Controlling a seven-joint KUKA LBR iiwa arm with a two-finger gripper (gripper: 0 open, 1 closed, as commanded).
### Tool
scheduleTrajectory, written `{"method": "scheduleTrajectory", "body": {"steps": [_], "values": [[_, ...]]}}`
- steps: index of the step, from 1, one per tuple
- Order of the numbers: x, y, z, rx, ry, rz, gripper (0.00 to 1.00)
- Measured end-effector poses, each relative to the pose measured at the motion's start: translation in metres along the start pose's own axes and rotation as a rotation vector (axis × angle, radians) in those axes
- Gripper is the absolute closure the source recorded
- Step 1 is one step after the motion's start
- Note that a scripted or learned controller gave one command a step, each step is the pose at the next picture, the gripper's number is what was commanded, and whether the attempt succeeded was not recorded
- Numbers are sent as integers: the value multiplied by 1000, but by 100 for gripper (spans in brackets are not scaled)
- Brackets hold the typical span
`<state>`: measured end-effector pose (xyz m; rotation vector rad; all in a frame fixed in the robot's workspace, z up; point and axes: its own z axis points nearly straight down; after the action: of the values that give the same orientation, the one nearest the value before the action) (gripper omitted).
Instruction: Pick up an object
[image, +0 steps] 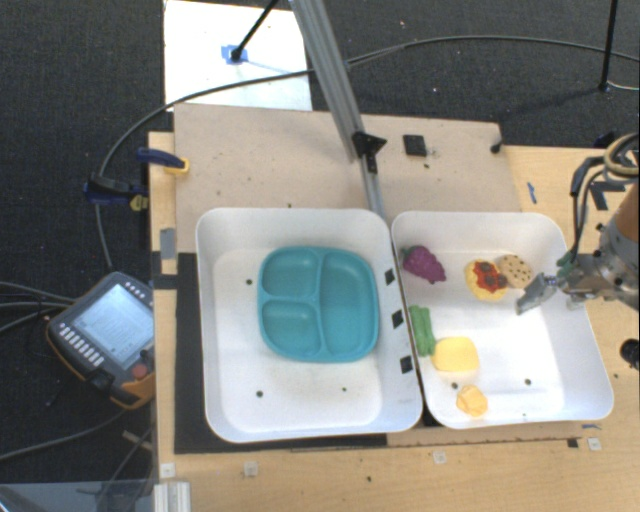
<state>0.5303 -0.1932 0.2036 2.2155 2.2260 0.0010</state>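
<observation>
The gripper (532, 293) hangs over the right bin (585, 395), just beside the cookie (516, 268) and the little pizza (487, 280). I cannot tell if it is open or shut, and nothing shows in it. The cookie and pizza touch (a tight spot), so coming down there could push one away or catch both. The yellow block (455, 354) sits apart, so it looks easier.

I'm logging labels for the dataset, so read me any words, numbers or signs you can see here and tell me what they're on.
No text can be read in this camera view.
Teach pendant: its screen shows a lit display, too small and blurred to read.
Small black square on the bench: no marking can be made out.
Teal divided plate, toy foods, both white bins: no lettering.
</observation>
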Motion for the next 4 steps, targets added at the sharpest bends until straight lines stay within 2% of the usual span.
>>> {"method": "scheduleTrajectory", "body": {"steps": [1,2,3,4], "values": [[3,-2,42,2,0,3,0],[-7,-5,96,2,0,4,0],[-8,-3,116,-3,0,4,0],[-6,0,103,-11,1,3,100]]}}
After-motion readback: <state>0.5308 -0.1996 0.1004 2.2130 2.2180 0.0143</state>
